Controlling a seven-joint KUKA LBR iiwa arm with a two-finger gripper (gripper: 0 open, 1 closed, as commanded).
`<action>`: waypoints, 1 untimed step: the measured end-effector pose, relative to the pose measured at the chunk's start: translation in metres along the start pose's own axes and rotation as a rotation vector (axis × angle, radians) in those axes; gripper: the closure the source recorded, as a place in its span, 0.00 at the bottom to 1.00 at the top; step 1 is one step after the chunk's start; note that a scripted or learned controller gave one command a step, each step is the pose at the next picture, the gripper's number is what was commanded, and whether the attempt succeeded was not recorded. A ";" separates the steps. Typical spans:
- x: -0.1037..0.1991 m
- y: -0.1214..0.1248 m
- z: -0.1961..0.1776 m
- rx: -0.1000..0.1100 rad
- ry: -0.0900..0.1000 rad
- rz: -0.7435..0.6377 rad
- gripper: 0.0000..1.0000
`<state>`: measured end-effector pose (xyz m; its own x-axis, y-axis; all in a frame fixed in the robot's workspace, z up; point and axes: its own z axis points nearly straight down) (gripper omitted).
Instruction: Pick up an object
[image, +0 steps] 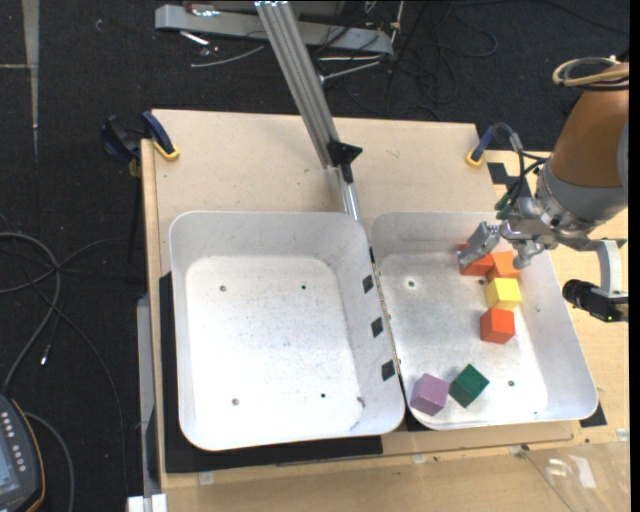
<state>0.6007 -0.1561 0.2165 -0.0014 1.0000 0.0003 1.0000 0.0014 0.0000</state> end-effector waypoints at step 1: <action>-0.044 0.057 0.086 0.001 -0.003 0.001 0.00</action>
<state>0.6576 -0.1997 0.1305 -0.0003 1.0000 -0.0027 1.0000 0.0003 -0.0008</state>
